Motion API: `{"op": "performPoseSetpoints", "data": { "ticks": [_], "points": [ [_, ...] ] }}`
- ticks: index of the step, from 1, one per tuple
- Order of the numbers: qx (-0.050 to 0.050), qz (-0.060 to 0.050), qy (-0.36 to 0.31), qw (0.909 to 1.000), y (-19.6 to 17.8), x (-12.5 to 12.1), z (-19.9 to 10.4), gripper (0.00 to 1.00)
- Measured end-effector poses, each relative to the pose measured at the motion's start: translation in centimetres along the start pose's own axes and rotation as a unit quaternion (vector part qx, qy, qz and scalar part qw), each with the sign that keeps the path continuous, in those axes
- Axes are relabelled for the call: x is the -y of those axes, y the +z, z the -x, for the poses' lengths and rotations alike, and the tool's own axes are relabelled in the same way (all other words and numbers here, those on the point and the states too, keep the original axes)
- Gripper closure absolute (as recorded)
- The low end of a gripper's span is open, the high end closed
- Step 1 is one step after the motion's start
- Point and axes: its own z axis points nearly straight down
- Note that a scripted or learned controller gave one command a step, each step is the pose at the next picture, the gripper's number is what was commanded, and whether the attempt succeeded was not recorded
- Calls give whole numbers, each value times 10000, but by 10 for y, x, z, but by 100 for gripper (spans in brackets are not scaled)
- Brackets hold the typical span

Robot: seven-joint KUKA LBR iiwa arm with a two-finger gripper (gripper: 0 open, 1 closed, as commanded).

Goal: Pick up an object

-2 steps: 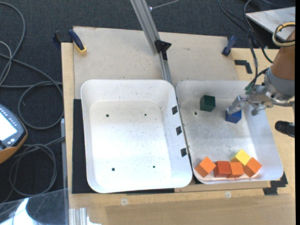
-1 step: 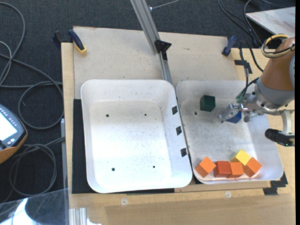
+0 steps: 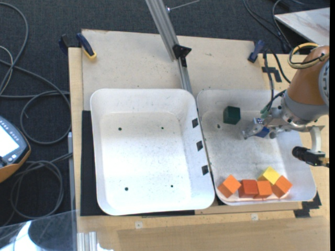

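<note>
A dark green cube [image 3: 231,115] rests in the right bin [image 3: 230,156], in its upper half. Along that bin's front edge sit several blocks in a row: an orange block [image 3: 229,186], a red-orange block [image 3: 249,188], a yellow block [image 3: 271,175] and another orange block [image 3: 282,186]. My gripper [image 3: 255,131] hangs over the right bin just right of and slightly below the green cube, pointing left. Nothing shows between its tips.
The left bin [image 3: 104,140] lies beside the right one. A slanted metal pole [image 3: 166,27] rises from behind the bins. Blue clamps [image 3: 86,46] hold the board's back corners. Cables lie on the floor at left.
</note>
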Motion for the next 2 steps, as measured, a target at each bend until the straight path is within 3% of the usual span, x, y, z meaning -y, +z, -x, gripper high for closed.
{"op": "performPoseSetpoints", "data": {
  "ticks": [1,2],
  "points": [
    [1,26,0,10000,-13,-1,0,100],
    [19,53,2,10000,-67,7,1,100]
  ]
}}
